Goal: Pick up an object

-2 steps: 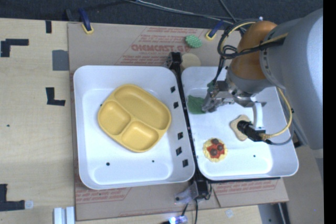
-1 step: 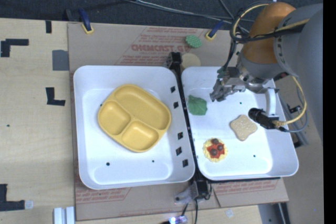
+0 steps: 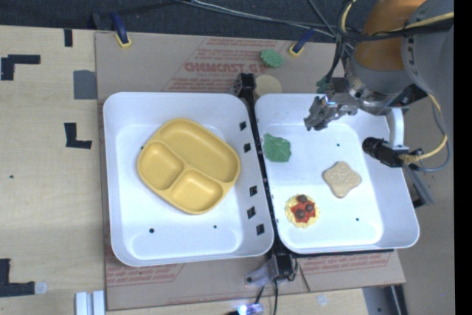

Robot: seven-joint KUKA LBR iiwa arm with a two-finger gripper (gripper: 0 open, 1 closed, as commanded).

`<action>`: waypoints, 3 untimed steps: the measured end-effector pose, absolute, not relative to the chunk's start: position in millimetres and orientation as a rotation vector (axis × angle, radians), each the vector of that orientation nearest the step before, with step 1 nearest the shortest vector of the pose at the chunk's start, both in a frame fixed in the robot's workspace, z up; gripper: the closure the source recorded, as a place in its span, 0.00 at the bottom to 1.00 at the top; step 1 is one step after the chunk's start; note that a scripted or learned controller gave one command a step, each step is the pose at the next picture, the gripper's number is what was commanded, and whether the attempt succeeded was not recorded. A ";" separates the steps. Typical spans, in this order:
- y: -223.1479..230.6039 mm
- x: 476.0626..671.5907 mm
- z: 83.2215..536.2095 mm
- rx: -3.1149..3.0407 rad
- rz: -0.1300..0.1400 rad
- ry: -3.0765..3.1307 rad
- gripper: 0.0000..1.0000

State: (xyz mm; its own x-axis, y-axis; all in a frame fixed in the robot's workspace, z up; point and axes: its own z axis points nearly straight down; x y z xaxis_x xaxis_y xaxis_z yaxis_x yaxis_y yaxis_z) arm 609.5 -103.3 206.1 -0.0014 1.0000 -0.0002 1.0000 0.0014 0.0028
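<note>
The right bin [image 3: 383, 229] holds three small items: a green leaf-shaped piece [image 3: 278, 148] near its left wall, a tan toast-like piece [image 3: 342, 178] in the middle right, and a small yellow round with red topping [image 3: 302, 210] toward the front. My gripper [image 3: 318, 116] hangs over the bin's back part, above and to the right of the green piece. Nothing shows between its fingers. The left bin [image 3: 122, 232] carries a yellow divided plate [image 3: 188, 165].
A small green object [image 3: 271, 57] lies on the cardboard behind the bins, outside them. A black divider [image 3: 254, 158] runs between the two bins. Cables cross the dark floor at the back. A black fitting [image 3: 380, 150] juts from the arm over the right bin's right side.
</note>
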 end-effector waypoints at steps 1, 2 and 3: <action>-58.9 588.4 199.7 2.219 -0.002 2.228 1.00; -15.5 575.2 208.6 2.217 0.000 2.230 1.00; 32.7 551.1 202.8 2.218 -0.003 2.230 1.00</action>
State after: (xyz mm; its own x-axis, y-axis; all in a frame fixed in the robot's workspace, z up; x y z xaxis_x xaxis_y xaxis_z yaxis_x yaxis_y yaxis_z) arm 551.1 32.7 202.8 -0.0054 1.0000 0.0011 1.0000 0.0054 -0.0039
